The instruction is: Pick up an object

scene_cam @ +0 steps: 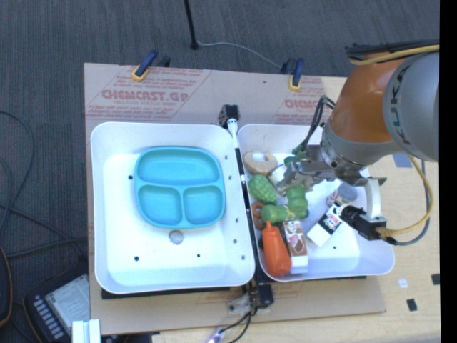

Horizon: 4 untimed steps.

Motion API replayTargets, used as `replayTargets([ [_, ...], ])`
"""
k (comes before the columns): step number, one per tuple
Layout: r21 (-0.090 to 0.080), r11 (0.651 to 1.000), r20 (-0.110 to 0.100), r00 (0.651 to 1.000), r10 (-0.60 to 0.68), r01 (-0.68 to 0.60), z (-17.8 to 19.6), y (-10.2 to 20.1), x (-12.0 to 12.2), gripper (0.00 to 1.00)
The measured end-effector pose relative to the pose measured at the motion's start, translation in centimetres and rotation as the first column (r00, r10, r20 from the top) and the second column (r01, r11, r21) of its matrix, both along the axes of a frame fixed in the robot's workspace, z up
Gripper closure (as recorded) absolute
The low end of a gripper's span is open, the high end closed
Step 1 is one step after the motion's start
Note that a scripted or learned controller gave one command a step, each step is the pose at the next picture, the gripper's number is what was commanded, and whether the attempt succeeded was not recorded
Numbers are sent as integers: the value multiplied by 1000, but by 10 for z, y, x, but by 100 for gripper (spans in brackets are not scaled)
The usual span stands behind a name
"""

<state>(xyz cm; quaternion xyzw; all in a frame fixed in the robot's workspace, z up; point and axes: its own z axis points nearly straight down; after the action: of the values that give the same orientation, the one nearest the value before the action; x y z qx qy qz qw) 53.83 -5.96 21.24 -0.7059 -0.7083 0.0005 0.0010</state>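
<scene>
My gripper (295, 177) hangs low over the right bin (371, 263), just above a cluster of toy food. Under and beside it lie green vegetable pieces (263, 189) and another green piece (294, 207). An orange carrot-like toy (275, 250) lies at the bin's front left, next to a small red and white box (295, 240). A round tan piece (258, 162) sits at the back left of that bin. A white and black packet (325, 224) lies to the gripper's right. The wrist hides what is directly under it.
The left bin (114, 191) holds a blue divided plate (179, 187) and a small grey round object (176, 237) in front of it. Both bins rest on a cardboard sheet (157, 95) held by clamps. The arm's cable (410, 227) loops over the right bin's right edge.
</scene>
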Motion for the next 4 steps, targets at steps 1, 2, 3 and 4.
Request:
replayTargets([
  [1, 1, 1000, 0, 1000, 1, -1, 9, 0, 0, 100],
  [2, 1, 1000, 0, 1000, 2, -2, 19, 1, 1, 100],
  [3, 2, 1000, 0, 1000, 3, -3, 28, 1, 1, 100],
  [4, 3, 1000, 0, 1000, 4, -4, 38, 2, 2, 100],
])
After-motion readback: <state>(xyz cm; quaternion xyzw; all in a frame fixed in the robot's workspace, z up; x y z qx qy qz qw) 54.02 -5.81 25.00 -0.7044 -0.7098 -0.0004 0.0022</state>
